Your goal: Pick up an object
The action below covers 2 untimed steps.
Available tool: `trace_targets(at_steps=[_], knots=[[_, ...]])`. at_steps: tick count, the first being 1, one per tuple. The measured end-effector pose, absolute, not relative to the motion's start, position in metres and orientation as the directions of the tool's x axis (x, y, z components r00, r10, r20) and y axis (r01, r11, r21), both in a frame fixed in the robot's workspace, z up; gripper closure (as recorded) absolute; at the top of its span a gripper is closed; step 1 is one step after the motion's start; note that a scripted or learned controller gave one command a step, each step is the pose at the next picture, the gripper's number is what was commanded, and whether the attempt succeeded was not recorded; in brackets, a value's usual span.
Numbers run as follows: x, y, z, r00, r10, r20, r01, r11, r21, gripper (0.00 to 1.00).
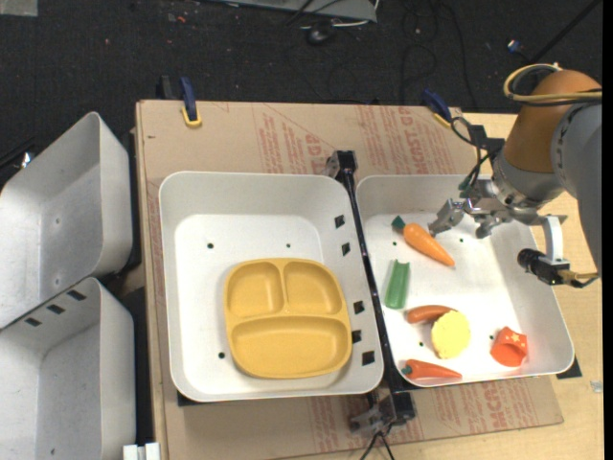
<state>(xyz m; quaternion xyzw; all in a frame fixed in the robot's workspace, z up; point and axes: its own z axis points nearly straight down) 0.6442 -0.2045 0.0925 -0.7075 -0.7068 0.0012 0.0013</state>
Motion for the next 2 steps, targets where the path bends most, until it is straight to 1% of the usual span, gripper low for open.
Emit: trace_targets(at_steps=[1, 2], knots=[[0.645, -0.204, 0.093, -0.001, 1.000, -0.001, 1.000, 0.001, 0.001, 0.00], [0.646, -0.204, 0.104, -0.002, 1.000, -0.002, 1.000, 0.002, 0.004, 1.00]])
